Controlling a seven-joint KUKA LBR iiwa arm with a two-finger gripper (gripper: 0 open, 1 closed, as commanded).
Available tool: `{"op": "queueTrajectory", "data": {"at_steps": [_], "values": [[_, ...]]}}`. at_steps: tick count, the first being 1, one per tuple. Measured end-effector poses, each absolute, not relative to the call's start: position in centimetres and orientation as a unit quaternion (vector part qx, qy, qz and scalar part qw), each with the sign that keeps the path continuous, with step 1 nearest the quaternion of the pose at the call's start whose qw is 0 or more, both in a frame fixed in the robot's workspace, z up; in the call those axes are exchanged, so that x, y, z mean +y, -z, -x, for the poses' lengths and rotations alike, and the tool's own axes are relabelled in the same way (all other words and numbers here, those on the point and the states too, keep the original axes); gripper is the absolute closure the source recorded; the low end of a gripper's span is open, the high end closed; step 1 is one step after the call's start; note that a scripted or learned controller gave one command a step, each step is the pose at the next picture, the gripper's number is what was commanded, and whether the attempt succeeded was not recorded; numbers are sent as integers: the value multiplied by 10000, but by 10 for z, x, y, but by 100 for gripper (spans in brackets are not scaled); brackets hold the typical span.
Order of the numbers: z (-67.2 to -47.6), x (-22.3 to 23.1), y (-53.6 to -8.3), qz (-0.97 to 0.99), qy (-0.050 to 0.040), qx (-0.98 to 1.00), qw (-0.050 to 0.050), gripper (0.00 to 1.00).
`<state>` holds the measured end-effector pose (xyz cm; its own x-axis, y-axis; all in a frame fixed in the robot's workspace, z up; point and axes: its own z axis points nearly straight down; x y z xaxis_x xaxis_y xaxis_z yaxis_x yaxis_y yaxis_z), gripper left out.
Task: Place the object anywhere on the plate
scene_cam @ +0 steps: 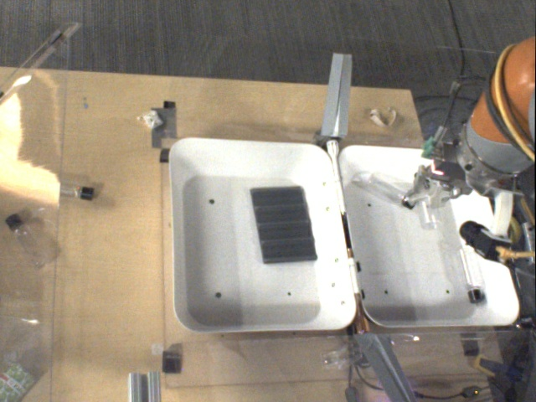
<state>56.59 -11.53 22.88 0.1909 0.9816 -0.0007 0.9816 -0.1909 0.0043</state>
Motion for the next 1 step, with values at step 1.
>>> {"op": "queueTrajectory", "data": {"at_steps": [1], "values": [[-596, -81, -180, -8892, -3, 4576, 3, 100]]}}
